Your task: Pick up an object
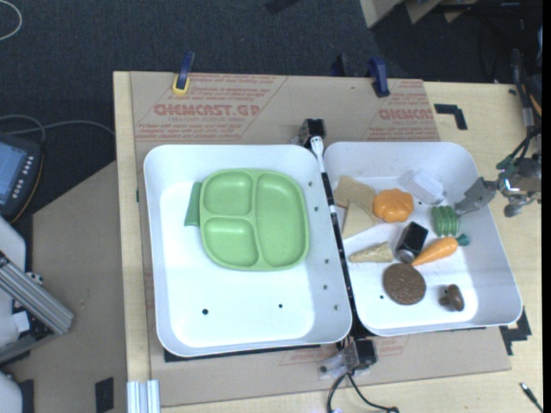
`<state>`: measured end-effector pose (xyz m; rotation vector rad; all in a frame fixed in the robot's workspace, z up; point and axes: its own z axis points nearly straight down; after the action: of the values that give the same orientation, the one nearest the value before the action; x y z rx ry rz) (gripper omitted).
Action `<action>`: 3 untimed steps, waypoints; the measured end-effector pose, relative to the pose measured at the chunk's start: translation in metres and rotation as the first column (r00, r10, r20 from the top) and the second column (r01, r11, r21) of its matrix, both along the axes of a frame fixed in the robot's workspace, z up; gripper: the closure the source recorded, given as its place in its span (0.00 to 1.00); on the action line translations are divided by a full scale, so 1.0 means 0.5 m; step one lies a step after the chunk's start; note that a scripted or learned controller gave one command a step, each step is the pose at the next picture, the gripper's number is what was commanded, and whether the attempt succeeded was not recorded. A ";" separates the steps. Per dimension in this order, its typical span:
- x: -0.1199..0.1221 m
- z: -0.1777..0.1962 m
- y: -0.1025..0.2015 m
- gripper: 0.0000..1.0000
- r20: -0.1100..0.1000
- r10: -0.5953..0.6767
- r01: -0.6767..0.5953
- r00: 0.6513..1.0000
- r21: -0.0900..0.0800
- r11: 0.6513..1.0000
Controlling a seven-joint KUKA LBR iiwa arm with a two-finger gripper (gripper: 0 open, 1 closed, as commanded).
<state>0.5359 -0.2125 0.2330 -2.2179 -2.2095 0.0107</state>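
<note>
The right bin (pixel 486 299) holds several small items: an orange round piece (pixel 393 204), a carrot (pixel 435 250), a green ribbed piece (pixel 445 220), a small black block (pixel 411 237), a brown disc (pixel 404 283), a small brown lump (pixel 451 297), a beige slab (pixel 354 194), a cream wedge (pixel 370 251) and a pale clear piece (pixel 424 183). My gripper (pixel 484 192) hangs at that bin's right rim, just right of the green ribbed piece and apart from it. Nothing shows in its grasp.
A light green divided plate (pixel 254 218) lies in the left bin (pixel 172 299). Both bins rest on a cardboard sheet (pixel 258 101) held by blue clamps (pixel 377 74) at the back. A black device (pixel 17 170) and cables sit off the bench at left.
</note>
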 end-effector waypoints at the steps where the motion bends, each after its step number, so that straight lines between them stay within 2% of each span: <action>1: 0.006 0.014 0.001 0.00 0.013 0.004 -0.004 1.000 -0.004 1.000; 2: -0.008 -0.076 0.007 0.00 0.007 0.004 -0.004 1.000 -0.001 1.000; 3: -0.006 -0.203 0.007 0.00 0.006 0.004 -0.004 1.000 0.000 1.000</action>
<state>0.5331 -0.2090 0.1313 -2.2168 -2.2171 0.0039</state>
